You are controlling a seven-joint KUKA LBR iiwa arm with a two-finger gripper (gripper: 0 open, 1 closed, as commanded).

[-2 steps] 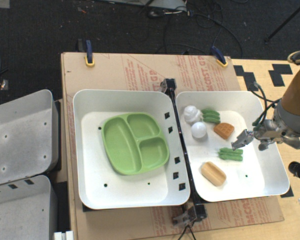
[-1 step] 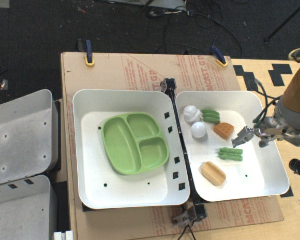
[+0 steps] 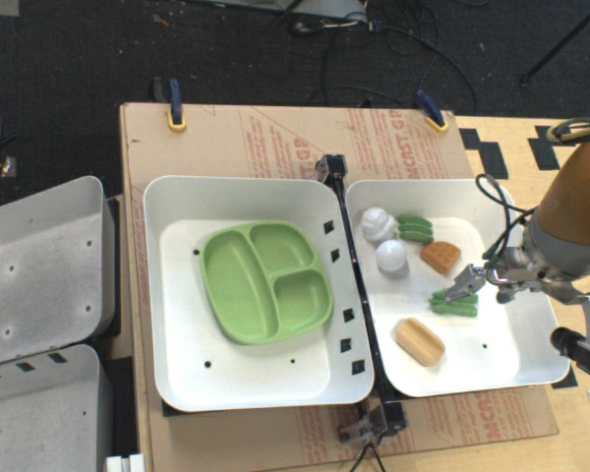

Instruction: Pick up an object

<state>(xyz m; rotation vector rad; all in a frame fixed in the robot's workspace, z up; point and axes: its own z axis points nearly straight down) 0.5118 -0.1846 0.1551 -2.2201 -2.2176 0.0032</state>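
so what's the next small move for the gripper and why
Probably lower the gripper a little onto the green piece and close. It sits just above that piece's upper edge in the right bin, and nothing shows between its fingers.

Bench: a brown cardboard-covered board, centre of the frame, printed with red lettering.
Clamps: a blue and yellow clamp at the board's upper left edge, a second clamp at its upper right edge.
Left bin: white, shallow, resting on the board's left half.
Right bin: white, resting on the right half, just beside the left bin.
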